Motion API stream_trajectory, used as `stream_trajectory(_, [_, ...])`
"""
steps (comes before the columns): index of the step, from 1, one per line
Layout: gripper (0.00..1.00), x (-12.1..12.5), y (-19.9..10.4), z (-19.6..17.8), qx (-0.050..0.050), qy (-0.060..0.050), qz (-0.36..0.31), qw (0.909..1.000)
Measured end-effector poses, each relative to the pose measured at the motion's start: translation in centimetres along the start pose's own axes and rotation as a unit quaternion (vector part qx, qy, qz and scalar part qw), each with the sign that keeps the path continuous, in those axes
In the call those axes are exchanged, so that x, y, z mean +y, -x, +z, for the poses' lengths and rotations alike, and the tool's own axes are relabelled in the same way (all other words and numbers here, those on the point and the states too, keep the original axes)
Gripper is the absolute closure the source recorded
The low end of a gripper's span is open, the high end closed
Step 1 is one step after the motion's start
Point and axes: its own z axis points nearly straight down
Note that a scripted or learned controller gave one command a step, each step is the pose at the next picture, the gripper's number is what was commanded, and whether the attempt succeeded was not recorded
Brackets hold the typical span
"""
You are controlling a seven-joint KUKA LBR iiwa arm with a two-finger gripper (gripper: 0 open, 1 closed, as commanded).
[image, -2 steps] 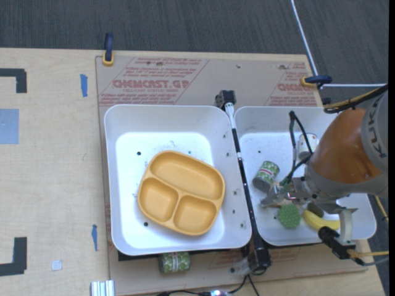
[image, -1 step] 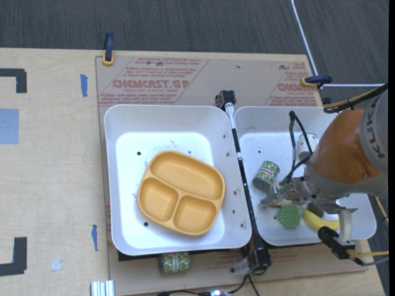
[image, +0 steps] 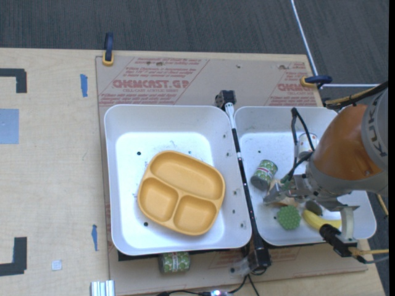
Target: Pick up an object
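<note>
Arm enters from right, orange band over right bin [image: 365,224]. Gripper [image: 281,193] low inside right bin, fingers pointing left; open or shut cannot tell, tips blurred against clutter. Green-labelled can [image: 265,173] lying tilted just up-left of gripper. Green bumpy ball [image: 288,217] just below gripper. Yellow banana-like piece [image: 320,222] beside ball, partly under arm. Left bin [image: 117,165] holds yellow three-compartment plate [image: 181,192]. Second green can [image: 174,263] on bench below left bin.

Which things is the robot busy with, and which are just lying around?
Job in hand:
end effector
green can in the right bin
green bumpy ball
yellow banana-like piece

Just lying about:
yellow divided plate in the left bin
another can outside the bins
</note>
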Motion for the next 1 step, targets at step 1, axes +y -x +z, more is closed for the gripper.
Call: stream_trajectory(1, [1.00,-0.15,-6.04,-8.89,0.002,-0.005,-0.002,1.0000])
